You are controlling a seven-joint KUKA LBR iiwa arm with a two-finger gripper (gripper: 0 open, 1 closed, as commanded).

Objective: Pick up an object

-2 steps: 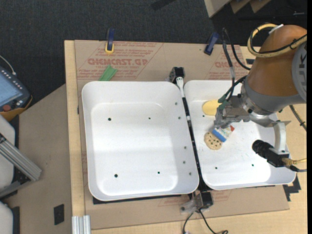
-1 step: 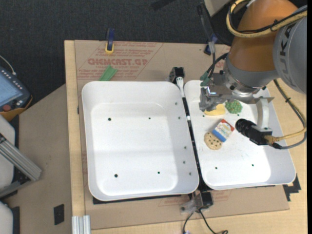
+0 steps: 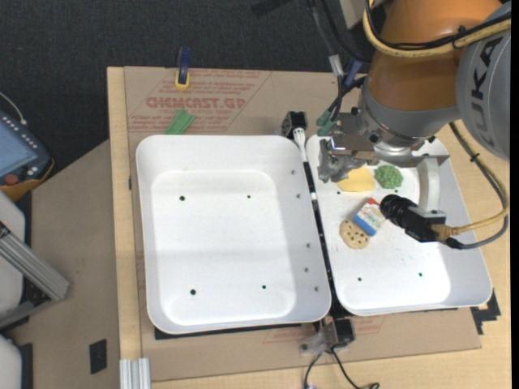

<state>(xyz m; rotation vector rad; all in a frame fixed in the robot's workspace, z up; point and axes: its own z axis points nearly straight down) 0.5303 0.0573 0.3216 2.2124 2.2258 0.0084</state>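
The right bin holds several small things. A yellow wedge lies near its back, with a green knobbly piece just to its right. Nearer the front sit a round speckled cookie and a small white, red and blue packet, touching each other. My gripper hangs low over the bin's back left corner, directly left of the yellow wedge and close to it. The wrist and the big orange and grey arm cover the back of this bin.
The left bin lies beside the right one, their rims meeting along a dark seam. Both rest on brown cardboard that carries a green scrap and a blue clip. A small black fitting sits behind the seam.
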